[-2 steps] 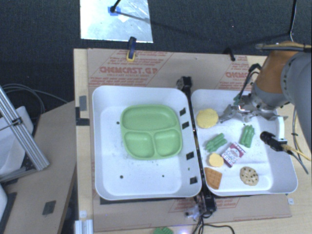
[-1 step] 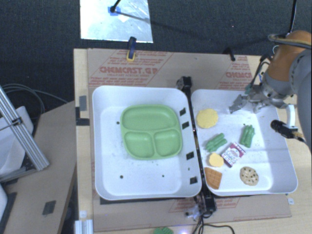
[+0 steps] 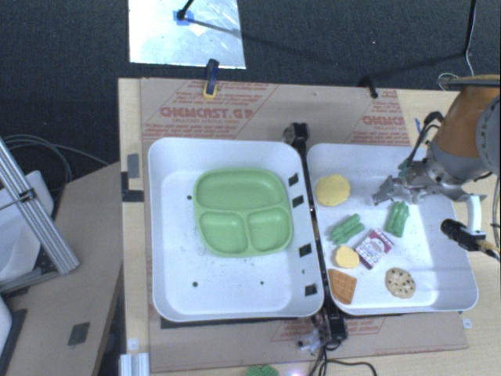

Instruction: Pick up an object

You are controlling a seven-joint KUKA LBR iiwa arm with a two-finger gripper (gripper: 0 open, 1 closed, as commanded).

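The gripper (image 3: 394, 193) hangs low over the right bin (image 3: 438, 292), right of centre in the frame, its fingers spread a little with nothing between them. Their tips sit just above the upper end of a green pickle-like piece (image 3: 397, 218), which lies tilted on the bin floor. To my eye that piece is the target. A clean grab would mean dropping straight down so the fingers straddle its narrow width, closing fully before lifting.

That bin also holds a second green piece (image 3: 345, 228), a yellow disc (image 3: 333, 189), a small yellow round (image 3: 346, 256), a red-and-white packet (image 3: 373, 247), a waffle-like wedge (image 3: 342, 285) and a cookie (image 3: 400, 282). The left bin (image 3: 176, 288) holds a green divided plate (image 3: 242, 211).
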